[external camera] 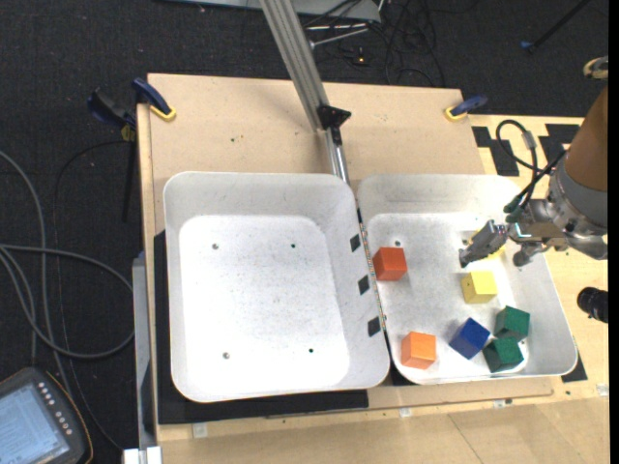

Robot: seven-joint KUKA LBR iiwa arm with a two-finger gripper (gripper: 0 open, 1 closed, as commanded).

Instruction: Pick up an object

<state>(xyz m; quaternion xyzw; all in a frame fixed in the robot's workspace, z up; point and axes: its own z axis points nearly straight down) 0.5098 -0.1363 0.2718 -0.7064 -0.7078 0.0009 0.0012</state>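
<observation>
Grey arm with orange band enters from 3 o'clock; its hand (pixel 500 243) hangs over the upper part of the right bin (pixel 426 222). Dark fingers stand apart, nothing between them. Yellow block (pixel 479 285) lies just below the hand, at 6 o'clock from it, apart from the fingers. Orange cube (pixel 390 263) sits at 9 o'clock of the hand, near the bin's left wall. Blue cube (pixel 470 337) lies at 6 o'clock of the yellow block. Two green blocks (pixel 508 337) sit stacked or touching at 3 o'clock of the blue cube, by the bin's lower right corner. Second orange cube (pixel 418 349) lies at 9 o'clock of the blue one. Left bin (pixel 184 259) sits alongside on the bench (pixel 242 124).
</observation>
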